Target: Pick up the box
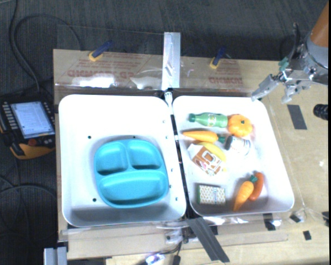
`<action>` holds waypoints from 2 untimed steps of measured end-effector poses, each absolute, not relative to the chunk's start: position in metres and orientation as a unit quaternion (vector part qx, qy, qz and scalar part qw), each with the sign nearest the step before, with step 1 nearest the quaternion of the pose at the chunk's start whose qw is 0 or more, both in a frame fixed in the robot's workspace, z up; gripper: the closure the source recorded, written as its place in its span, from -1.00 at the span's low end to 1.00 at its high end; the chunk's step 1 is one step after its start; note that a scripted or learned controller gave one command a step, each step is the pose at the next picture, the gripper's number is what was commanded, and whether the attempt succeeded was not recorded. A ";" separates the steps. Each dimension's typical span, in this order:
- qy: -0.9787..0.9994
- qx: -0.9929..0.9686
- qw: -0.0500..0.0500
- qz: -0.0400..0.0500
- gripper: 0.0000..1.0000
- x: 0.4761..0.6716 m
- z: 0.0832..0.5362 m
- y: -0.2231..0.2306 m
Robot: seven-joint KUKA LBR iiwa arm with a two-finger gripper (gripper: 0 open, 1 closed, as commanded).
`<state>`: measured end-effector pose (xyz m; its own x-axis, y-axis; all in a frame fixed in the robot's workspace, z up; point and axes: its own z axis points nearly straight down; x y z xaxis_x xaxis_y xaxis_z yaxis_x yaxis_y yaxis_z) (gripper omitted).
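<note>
End effector: the end effector (276,86) hangs over the surface just past the far right corner of the right bin; its two fingers stand apart with nothing between them.
Box: one small box (212,194) with a speckled green and white top, lying flat in the right bin (276,148), well apart from the end effector, down toward the near edge.
Other contents, right bin: one green bottle (208,118), one orange pumpkin-like fruit (240,125), one banana (198,136), two carrots (248,189), one red and white carton (205,160).
Left bin: the left bin (77,148) holds one blue divided tray (131,171), three compartments, smooth plastic, rounded corners.
Bins: two, shallow, white, glossy, side by side.
Surface: light wood-coloured surface (309,164) with two clamps, yellow and blue, at its far edge.
Room: dark carpet floor (22,48) with cables; one teach pendant (25,123) lies far left.
</note>
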<state>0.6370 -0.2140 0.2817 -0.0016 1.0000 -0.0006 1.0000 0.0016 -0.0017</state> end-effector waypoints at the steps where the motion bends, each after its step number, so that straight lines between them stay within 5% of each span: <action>1: -0.708 -0.706 0.000 0.002 1.00 0.637 0.291 -0.214; 2: -0.626 -0.780 -0.001 0.002 1.00 0.577 0.387 -0.224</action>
